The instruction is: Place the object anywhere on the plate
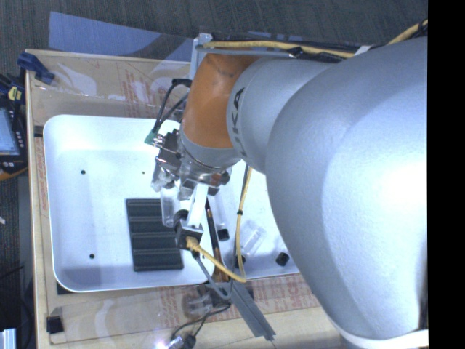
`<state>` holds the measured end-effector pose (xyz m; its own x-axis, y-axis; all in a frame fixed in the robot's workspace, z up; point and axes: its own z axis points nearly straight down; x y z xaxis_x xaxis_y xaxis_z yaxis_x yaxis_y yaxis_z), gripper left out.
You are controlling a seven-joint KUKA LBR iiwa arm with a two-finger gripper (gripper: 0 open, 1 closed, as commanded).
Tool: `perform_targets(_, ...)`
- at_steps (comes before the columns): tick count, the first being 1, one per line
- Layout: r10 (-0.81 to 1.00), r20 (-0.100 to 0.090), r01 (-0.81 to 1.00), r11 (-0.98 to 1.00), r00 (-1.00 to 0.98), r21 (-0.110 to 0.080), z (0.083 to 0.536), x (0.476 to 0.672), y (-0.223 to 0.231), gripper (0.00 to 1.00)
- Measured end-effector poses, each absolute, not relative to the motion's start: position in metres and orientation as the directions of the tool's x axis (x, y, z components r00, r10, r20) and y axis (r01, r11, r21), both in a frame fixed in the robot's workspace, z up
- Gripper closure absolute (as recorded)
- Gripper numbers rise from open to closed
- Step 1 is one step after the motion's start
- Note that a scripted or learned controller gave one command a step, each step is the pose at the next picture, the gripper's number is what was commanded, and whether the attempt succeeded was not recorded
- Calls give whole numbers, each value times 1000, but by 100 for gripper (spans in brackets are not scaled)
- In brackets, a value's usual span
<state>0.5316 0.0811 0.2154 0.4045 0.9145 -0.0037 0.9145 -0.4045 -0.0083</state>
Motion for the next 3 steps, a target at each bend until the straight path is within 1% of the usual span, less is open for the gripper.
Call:
perform_targets(1, 415, -6, 415, -910, 910, -5, 152, 546, 116, 100)
perform_targets(2, 567, -3, 567, -824, 824, -5, 127, 599, 101, 100)
perform_targets(3, 538, 1, 538, -843, 843, -4, 247, 642, 45, 100)
